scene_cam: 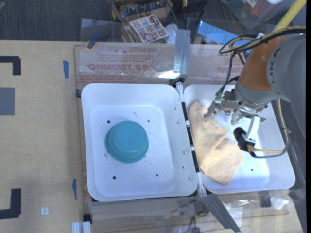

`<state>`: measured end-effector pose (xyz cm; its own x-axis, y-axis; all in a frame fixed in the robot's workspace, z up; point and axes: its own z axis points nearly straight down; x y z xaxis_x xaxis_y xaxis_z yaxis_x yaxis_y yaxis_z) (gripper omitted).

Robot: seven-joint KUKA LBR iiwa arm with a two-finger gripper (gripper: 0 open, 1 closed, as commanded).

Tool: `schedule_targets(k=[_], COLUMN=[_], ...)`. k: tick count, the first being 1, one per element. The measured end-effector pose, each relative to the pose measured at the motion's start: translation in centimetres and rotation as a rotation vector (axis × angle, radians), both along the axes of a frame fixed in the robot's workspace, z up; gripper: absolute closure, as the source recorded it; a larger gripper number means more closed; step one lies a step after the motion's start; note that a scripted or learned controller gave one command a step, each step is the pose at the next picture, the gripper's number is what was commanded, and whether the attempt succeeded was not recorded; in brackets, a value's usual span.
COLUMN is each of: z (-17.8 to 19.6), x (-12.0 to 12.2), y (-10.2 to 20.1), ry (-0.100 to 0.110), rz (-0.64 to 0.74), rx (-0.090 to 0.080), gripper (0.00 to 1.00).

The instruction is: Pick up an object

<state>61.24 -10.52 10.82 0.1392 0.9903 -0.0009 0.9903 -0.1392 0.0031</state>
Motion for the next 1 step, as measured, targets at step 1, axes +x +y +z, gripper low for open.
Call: schedule_targets(k=[1], z=[7.69], x=[-2.64], y=[1.7], ry=[0.002], rz=[-0.005], rx=[0.0], gripper=[0.0])
